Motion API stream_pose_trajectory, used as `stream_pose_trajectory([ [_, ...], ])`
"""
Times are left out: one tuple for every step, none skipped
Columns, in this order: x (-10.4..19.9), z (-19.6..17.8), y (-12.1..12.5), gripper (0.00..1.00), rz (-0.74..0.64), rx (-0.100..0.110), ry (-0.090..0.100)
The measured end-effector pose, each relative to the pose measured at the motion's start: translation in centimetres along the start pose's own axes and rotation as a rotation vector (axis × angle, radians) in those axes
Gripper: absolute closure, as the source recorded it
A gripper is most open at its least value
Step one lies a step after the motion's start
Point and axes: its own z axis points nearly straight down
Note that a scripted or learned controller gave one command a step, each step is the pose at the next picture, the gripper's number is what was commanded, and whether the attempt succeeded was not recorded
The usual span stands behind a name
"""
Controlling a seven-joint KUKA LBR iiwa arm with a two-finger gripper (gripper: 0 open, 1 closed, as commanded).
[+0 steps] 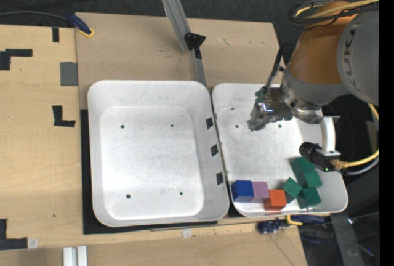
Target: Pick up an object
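Note:
My gripper [257, 120] hangs over the upper middle of the right bin [246, 154], below the grey and orange arm that comes in from the right. Nothing shows between its fingers. Several small blocks lie along the right bin's near edge and right corner: a blue block [242, 190], a lilac block [261, 190], an orange block [277, 199], and green blocks [305, 173] stacked by the right wall. The blocks are well below and to the right of the gripper.
The left bin [151, 151] sits beside the right one, sharing a raised middle rim. A slanted metal pole [175, 6] stands behind the bins. A black cable fitting [313, 153] and yellow cable hang near the green blocks.

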Motion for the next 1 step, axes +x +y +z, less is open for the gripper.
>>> stream_pose_trajectory([
  [5.92,-0.49,0.87,1.00,0.000,0.001,0.000],
])
